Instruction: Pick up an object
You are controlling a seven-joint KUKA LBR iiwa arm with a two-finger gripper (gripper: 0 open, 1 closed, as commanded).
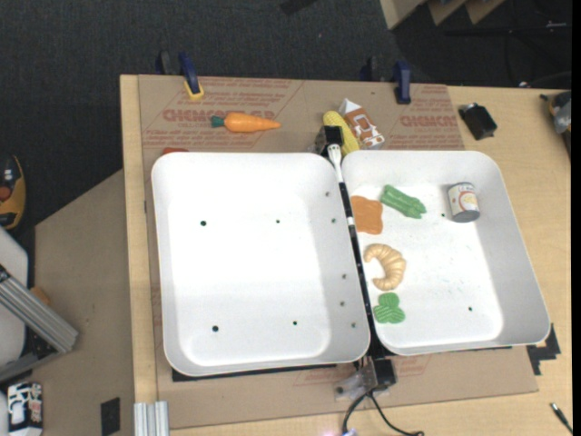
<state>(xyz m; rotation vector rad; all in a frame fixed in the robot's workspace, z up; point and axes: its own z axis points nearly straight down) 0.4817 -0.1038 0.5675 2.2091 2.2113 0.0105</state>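
Nearest the camera in the right bin (pixel 508 271), a green toy (pixel 389 309) lies by the inner wall, with a croissant (pixel 386 263) just beyond it, its curve running along that wall. Farther back sit an orange slice (pixel 367 214), a green pickle (pixel 403 201) lying slantwise, and a small can (pixel 463 202) on its side near the far right corner. The left bin (pixel 182 243) holds nothing to grasp. On the bench beyond, a carrot (pixel 249 123) and a small carton (pixel 361 127) rest outside the bins. Since the arm reaches in from the right, the can is probably the nearest candidate. The pincer's state cannot be told.
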